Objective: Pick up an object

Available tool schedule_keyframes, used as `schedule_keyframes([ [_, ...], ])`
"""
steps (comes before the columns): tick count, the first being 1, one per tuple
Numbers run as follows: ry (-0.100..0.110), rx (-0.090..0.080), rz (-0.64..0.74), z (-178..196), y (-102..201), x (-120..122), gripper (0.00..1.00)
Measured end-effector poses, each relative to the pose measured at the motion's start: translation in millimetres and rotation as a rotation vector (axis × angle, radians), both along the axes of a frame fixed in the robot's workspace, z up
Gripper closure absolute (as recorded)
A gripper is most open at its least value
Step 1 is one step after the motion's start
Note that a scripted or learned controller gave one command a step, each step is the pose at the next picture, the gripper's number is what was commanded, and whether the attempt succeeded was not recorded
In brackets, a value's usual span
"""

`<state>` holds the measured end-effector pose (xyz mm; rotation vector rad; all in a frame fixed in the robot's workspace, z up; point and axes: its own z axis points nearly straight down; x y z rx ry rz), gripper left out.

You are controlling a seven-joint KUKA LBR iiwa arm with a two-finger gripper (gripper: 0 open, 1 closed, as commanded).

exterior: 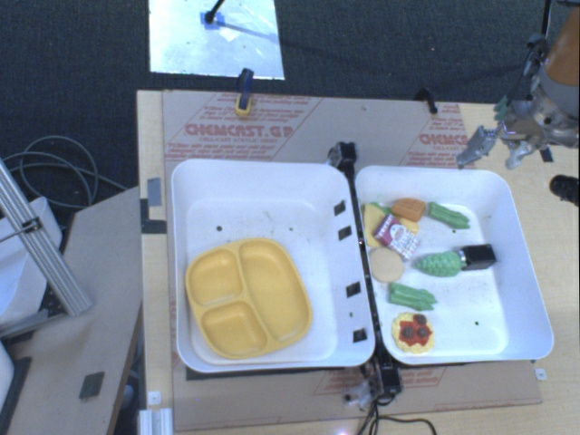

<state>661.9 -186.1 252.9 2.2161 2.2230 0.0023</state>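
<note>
White bins sit side by side on the worktop (299, 120). Landmark: right bin (521, 243).

Left bin (263, 193), touching the right bin's left wall, holds a yellow divided tray (246, 294) in its near half.

Inside the right bin, all crowded toward its left half:
- orange waffle-like piece (409, 209) near the far wall
- green pod (449, 215) just right of the waffle piece
- red-and-white packet (395, 235) below the waffle piece, resting on a yellow flat piece (372, 216)
- tan round disc (387, 265) touching the packet's near edge
- bumpy green vegetable (439, 264) at the bin's middle, with a black block (478, 256) touching its right end
- second green pod (411, 295) nearer than the disc
- small pizza-like disc with red spots (413, 331) close to the near wall

Hand (497, 148) hovers above the right bin's far right corner, outside over the worktop, well apart from every item. Fingers spread, released, nothing between them. Grey arm (560, 71) with an orange band rises beyond that corner.

Yellow-and-blue clamp (245, 93) sits on the worktop's far edge, well left of the right bin.
</note>
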Motion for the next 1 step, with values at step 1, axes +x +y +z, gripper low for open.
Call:
schedule_keyframes([
  [1,-0.019,-0.006,0.004,193.6,-2.8,0.6,0.0],
])
